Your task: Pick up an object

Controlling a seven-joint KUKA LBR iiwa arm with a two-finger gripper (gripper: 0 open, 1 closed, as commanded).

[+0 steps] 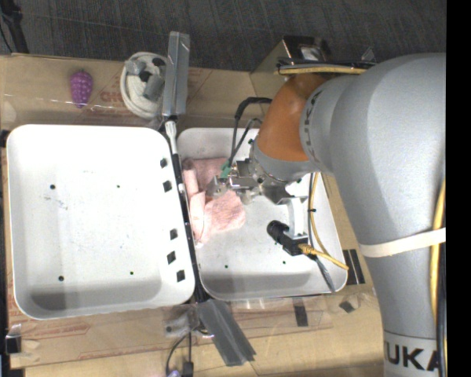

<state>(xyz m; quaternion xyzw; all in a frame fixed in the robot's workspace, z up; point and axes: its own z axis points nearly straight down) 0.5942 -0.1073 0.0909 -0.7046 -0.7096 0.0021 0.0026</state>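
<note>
In the camera view, the gripper point(234, 184) hangs low in the right bin point(251, 285), at the frame's centre, just above a pink cloth point(220, 210) heaped against the bin's left wall. Whether it is spread or closed cannot be told. The limp cloth may slip free, or snag against the wall.

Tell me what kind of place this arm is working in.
Likely a robotics lab's bin-picking test bench: two shallow white bins, left bin and right bin, sit on a cardboard-covered bench, with the gripper over pink cloth-like items and loose cables around.
</note>
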